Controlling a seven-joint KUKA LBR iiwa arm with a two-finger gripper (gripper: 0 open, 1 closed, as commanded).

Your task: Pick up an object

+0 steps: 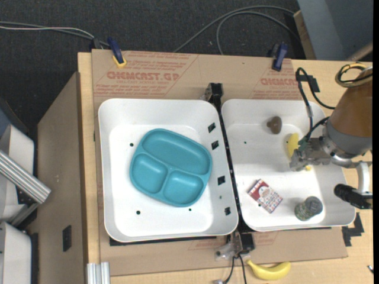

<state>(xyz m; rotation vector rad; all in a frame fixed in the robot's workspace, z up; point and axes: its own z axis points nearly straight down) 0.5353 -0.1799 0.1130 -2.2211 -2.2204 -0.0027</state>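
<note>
The gripper point(301, 157) hangs at the frame's right directly over the small yellow curved object point(292, 143), whose visible part pokes out up-left; whether it is open cannot be told.

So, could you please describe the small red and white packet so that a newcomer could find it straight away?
Look at the right-hand white bin. The red and white packet lies flat near its front, toward the divider between the bins. Unlike the round grey-green object to its right and the brown lump farther back, it is flat, rectangular and printed.

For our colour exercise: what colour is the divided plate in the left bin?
Teal blue: the divided plastic plate, seen clearly in the camera view.
</note>
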